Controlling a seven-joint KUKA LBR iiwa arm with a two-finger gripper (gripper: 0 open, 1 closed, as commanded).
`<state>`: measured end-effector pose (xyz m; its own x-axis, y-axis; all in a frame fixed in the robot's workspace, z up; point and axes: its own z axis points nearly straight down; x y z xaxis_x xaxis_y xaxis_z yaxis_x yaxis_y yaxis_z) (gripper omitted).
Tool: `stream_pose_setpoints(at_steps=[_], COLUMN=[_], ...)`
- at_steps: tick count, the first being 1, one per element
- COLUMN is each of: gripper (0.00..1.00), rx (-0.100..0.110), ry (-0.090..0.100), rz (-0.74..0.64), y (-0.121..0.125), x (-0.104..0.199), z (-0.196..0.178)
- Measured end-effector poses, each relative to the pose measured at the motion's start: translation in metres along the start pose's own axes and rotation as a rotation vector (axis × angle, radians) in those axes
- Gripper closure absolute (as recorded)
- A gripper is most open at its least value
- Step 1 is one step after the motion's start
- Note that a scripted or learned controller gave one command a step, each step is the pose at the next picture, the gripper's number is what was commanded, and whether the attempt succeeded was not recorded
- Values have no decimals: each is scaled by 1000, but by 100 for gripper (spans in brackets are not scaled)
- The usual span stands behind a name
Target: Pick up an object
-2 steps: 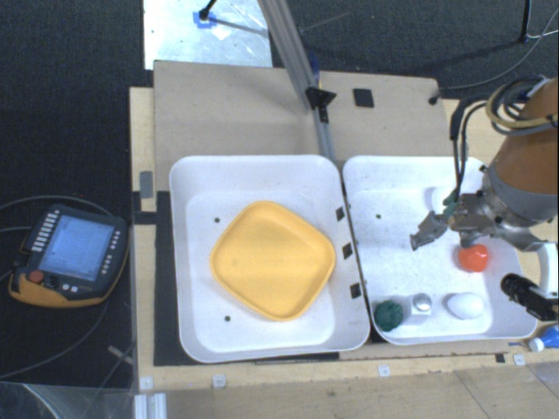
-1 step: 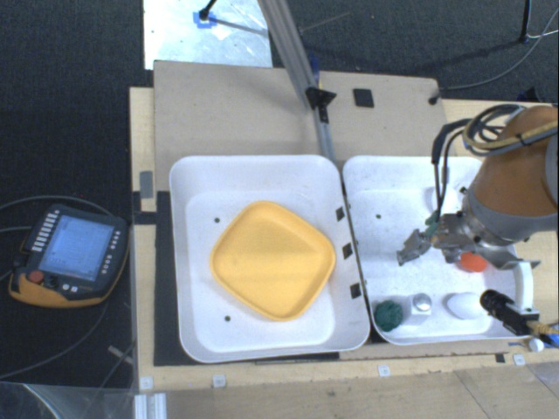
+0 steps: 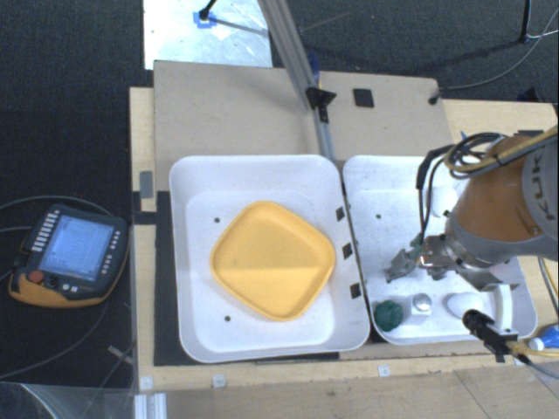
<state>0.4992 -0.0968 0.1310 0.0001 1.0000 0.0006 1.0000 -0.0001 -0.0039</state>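
The arm [image 3: 502, 203] reaches in from the 3 o'clock side and hangs over the right bin [image 3: 371, 199], its orange band sitting above the wrist. The end effector [image 3: 417, 264] points down toward the bin floor near the bin's middle, but its tips are small and dark against the cables, so whether it is open or closed cannot be told, and nothing can be seen gripped in it.

The candidates for picking lie at the 6 o'clock end of the right bin: a dark green ball-like object [image 3: 389, 313] in the corner nearest the divider, a small silvery object [image 3: 422, 304] just beside it toward 3 o'clock, and a pale white object [image 3: 458, 303] further that way, partly under the arm. All three appear to rest on the bin floor, apart from the end effector, which hovers just toward 12 o'clock of them.

The left bin [image 3: 188, 234] carries a yellow plate [image 3: 272, 260] lying flat near its centre, well apart from the arm.

As a judgement, the task is at an early stage: the arm is placed over the right bin, yet no object is lifted. A closing grasp and a raise remain
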Motion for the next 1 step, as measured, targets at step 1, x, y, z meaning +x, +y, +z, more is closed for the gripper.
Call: stream_pose_setpoints(at_steps=[1], gripper=[0], rx=[-1], ry=[0], rz=[0], y=[0], x=[0], z=[42])
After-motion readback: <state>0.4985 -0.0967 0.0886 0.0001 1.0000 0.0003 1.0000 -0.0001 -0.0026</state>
